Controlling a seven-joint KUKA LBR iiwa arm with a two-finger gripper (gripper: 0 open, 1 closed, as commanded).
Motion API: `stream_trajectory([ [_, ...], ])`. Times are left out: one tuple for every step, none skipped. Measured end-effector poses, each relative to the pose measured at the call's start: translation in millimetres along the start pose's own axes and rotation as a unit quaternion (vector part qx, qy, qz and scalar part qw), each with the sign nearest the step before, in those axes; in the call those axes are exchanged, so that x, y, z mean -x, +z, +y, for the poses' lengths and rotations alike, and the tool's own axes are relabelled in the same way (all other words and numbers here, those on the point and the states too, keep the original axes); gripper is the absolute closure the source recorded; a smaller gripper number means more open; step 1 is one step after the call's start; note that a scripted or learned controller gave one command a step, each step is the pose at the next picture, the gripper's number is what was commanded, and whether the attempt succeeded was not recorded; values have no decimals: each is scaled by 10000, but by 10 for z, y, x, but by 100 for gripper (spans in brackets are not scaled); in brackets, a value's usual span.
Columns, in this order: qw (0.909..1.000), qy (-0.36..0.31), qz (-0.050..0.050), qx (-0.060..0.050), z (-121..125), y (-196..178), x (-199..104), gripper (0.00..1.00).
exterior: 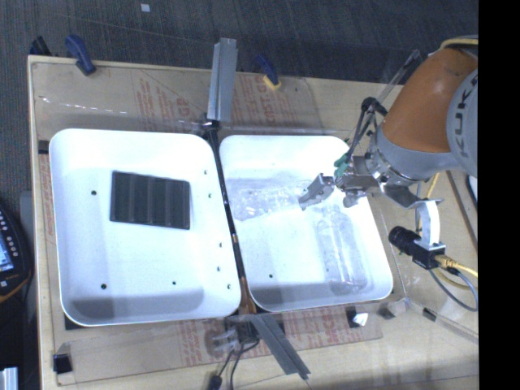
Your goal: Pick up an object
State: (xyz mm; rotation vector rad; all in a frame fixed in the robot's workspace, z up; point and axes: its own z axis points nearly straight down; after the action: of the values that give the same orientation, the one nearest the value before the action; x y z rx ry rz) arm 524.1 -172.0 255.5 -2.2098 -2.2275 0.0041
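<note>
The wooden bench point(122, 96) runs across most of the view, with dark floor point(244, 6) behind it. Two shallow white bins sit on it side by side, their inner rims almost touching along the middle. The left bin point(138, 266) holds one thing: a flat dark ribbed slab point(150, 200), rectangular, lying in the upper half of the bin, closer to the left wall than to the right. It is well apart from the arm.

The right bin point(276, 275) holds clear plastic that is hard to make out against the white floor. A crumpled clear piece point(256, 197) lies in the upper left part of this bin, near the wall shared with its neighbour. A clear bottle point(341, 254) lies lengthwise along the right wall, running from mid-bin down toward the near right corner.

The grey arm point(422, 112), with its orange band, comes in from the right over the upper right corner of the right bin. Its claw point(315, 192) points leftward and hangs over the upper middle of that bin, between the crumpled piece and the top end of the bottle, close to both. Whether the claw is wide or narrow cannot be told from this angle, and nothing can be seen held in it.

A grey metal bar point(221, 80) stands at the far edge where the bins meet. Two blue clamps grip the far rim of the bench, one at the left point(81, 55) and one near the middle point(266, 70)
</note>
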Motion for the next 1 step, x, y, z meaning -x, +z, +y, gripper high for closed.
stream_trajectory([
  [9993,370,-5,2,743,258,-53,0],
])
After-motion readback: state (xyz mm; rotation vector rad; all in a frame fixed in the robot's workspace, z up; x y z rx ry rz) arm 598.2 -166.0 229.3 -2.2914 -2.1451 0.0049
